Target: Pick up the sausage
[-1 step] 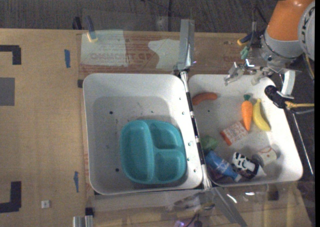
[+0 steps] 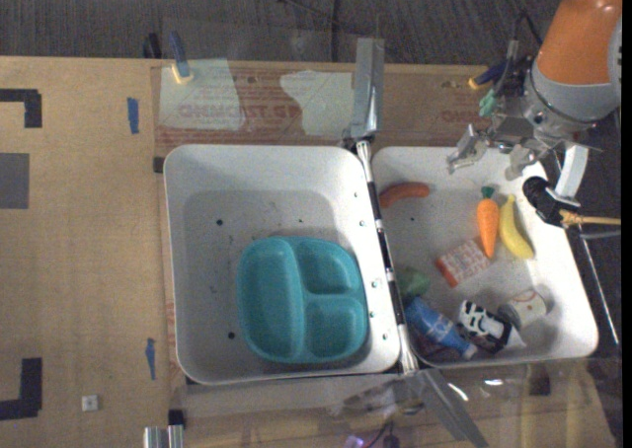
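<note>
The sausage (image 2: 405,192) is a short reddish-brown link lying near the back left corner of the right bin (image 2: 583,313), close to the wall between the two bins. My gripper (image 2: 491,157) hangs over the back edge of the right bin, to the right of the sausage and apart from it. Its two fingers are spread open with nothing between them. The orange band of the arm sits above it at the top right.
Also in the right bin lie a carrot (image 2: 488,225), a banana (image 2: 514,230), a small orange-and-white box (image 2: 462,261), a blue item (image 2: 434,323), a black-and-white toy (image 2: 484,324) and a pale cylinder (image 2: 524,309). The left bin (image 2: 197,189) holds a teal divided plate (image 2: 301,298).
</note>
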You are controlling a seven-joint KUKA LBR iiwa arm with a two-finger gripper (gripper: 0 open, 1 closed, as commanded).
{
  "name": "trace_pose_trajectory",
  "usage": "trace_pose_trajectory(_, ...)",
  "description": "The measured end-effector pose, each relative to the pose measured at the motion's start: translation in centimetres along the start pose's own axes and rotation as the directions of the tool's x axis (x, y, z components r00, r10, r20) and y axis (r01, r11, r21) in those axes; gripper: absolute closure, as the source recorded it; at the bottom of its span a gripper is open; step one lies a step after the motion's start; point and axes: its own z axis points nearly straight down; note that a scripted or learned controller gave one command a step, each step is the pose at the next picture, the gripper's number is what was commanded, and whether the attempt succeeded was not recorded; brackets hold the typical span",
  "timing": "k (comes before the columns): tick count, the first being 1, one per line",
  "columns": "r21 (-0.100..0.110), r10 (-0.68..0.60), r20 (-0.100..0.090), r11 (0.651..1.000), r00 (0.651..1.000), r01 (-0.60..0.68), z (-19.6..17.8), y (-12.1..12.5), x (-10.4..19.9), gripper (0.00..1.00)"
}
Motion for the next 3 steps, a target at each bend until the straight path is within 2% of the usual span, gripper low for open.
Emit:
trace_pose_trajectory(1, -0.004, -0.086, 0.000, 0.996, 0.996, 0.086, 14.53, 2.65, 1.83, 0.00)
trace_pose_trajectory(2, -0.003, -0.086, 0.000, 0.996, 0.996, 0.086, 13.76, 2.70, 1.83, 1.00)
trace_pose_trajectory(3, -0.003, -0.086, 0.000, 0.996, 0.996, 0.086, 13.76, 2.70, 1.82, 0.00)
